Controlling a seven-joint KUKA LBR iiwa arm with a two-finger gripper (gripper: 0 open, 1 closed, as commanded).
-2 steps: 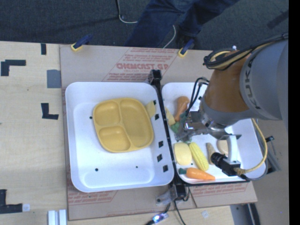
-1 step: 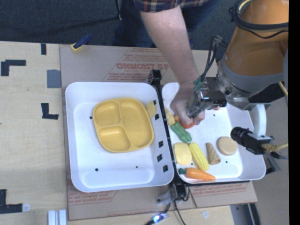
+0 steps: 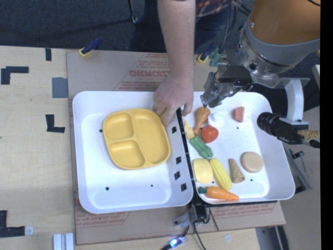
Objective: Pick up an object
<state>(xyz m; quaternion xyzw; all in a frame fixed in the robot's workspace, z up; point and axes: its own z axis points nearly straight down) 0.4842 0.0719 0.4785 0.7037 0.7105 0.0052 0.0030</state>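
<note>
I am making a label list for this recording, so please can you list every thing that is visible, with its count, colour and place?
bins: 2, white, side by side on the bench
divided plate: 1, yellow, left bin
drumstick: 1, orange-brown, right bin, far left part
tomato: 1, red, right bin, beside the drumstick
green vegetable: 1, green, right bin, near the divider
yellow block: 1, pale yellow, right bin, near side
corn cob: 1, yellow, beside the yellow block
carrot: 1, orange, right bin, near edge
cone: 1, tan, right of the corn
round biscuit: 1, beige, right bin, right side
pink block: 1, pink-red, right bin, far side
person's hand: 1, at the plate's far edge
gripper: 1, dark, over the right bin's far edge
</note>
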